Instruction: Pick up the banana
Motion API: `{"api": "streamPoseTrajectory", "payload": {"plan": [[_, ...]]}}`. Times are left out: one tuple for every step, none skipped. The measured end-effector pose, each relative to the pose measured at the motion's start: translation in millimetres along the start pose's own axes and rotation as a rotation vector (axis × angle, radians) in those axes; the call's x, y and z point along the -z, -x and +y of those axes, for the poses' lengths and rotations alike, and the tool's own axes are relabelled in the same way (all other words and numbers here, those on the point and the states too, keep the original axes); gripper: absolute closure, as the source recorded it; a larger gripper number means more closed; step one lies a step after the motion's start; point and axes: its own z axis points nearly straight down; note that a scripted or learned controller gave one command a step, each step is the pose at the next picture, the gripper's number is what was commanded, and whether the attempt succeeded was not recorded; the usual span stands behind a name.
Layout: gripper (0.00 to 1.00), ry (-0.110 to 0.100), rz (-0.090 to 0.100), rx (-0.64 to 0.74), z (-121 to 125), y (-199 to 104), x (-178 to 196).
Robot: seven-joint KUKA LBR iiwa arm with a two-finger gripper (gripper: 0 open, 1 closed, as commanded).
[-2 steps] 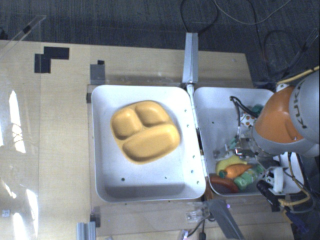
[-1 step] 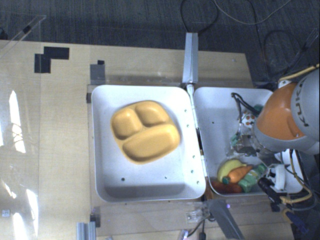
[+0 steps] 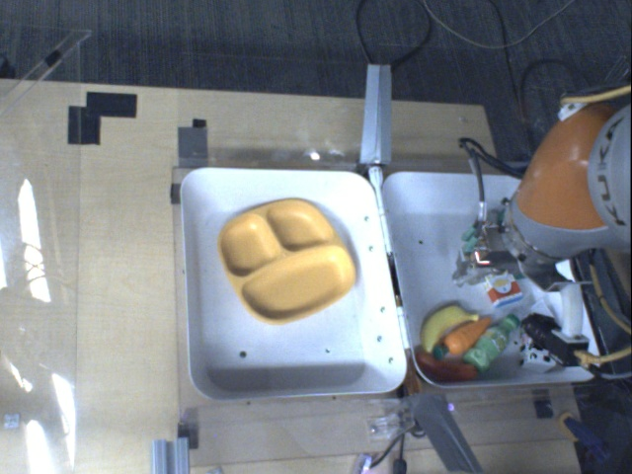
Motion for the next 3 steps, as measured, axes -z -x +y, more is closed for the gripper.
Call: {"api": "streamPoseTrajectory", "payload": {"plan": [[0.00, 0.000, 0.000, 0.001, -0.1, -0.1, -0.1], [0.00, -0.004, 0.001, -0.023, -27.3, -73.5, -1.5], [0.00, 0.013, 0.032, -0.037, -19.9, -51.5, -40.2]]}}
